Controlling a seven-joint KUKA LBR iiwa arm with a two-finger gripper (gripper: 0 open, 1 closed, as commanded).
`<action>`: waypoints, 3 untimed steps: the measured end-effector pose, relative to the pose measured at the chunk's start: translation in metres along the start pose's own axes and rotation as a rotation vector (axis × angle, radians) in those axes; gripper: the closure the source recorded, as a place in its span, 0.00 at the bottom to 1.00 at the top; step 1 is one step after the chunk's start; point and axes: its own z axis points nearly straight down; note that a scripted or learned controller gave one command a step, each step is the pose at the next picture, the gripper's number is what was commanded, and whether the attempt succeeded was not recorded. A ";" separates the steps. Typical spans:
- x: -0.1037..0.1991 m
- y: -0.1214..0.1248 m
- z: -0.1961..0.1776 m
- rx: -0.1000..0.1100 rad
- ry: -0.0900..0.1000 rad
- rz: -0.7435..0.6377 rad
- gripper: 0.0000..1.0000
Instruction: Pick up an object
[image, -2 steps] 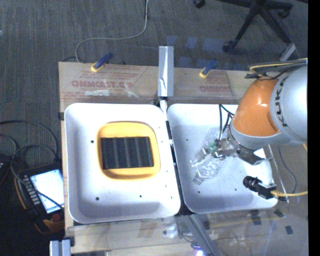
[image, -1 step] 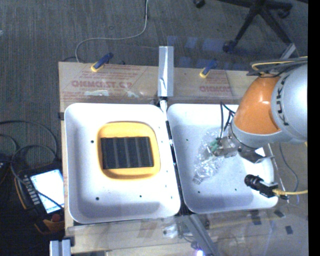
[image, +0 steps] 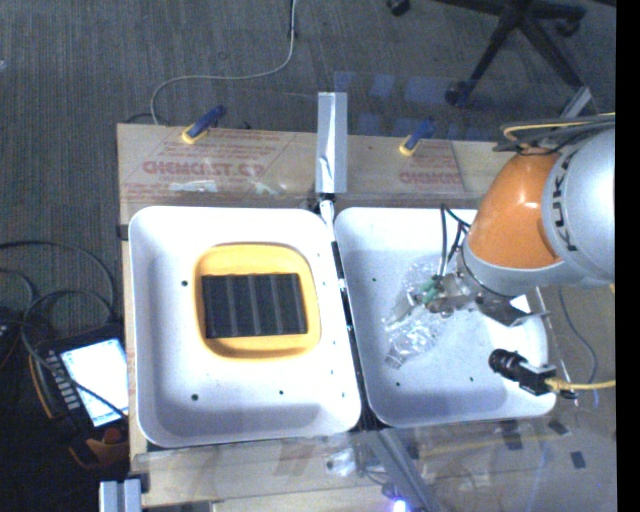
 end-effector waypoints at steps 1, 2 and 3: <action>-0.013 -0.018 0.058 -0.015 -0.005 -0.074 0.00; -0.012 -0.017 0.048 -0.017 -0.004 -0.073 1.00; 0.009 0.077 -0.035 -0.002 -0.005 0.013 1.00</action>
